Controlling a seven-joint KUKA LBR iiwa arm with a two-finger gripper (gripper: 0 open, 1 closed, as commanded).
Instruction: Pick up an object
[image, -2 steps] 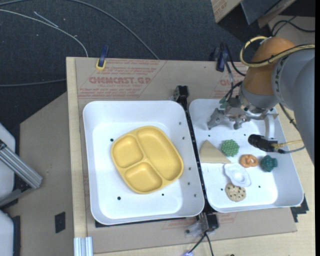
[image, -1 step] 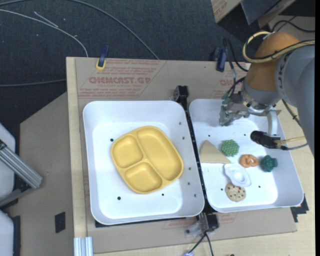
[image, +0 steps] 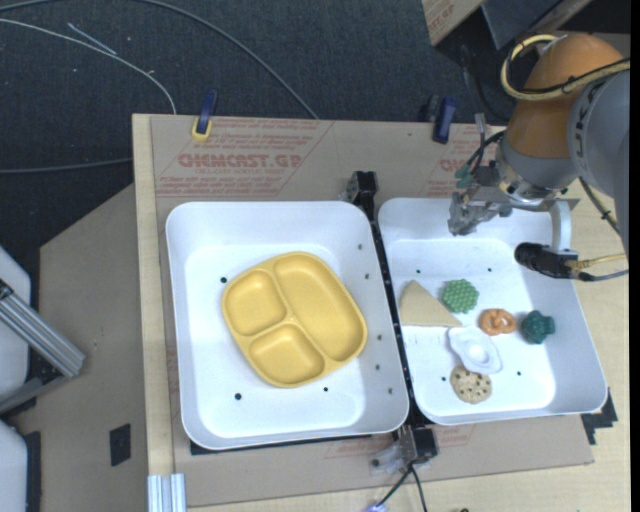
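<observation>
You see two white bins side by side on the tabletop (image: 160, 160), which is covered with a brown board. The left bin (image: 195, 240) carries a yellow plate (image: 293, 318) with three compartments; the plate lies flat and a little turned, near the middle of this bin.

The right bin (image: 570, 380) carries the small things. A pale wedge (image: 424, 306) lies close to the bin's left wall. A green ball (image: 460, 294) with a bumpy surface is just beside the wedge, at its upper right side, and seems to touch it. An orange ring (image: 496, 321) lies to the right of the ball, and a dark green piece (image: 537, 326) is just beside the ring, further to the right. Below the ring you find a white piece (image: 474, 350), which touches the wedge's lower corner. A cookie (image: 470, 384) with dark spots lies just under the white piece, near the front wall of the bin.

The arm (image: 560, 90) comes in from the right, and its orange band is at the top right corner. The tool (image: 468, 222) hangs over the far left corner of the right bin, well apart from all the small things. You can see that nothing is in the tool. How wide it stands I cannot tell, because this part is too small and dark.
</observation>
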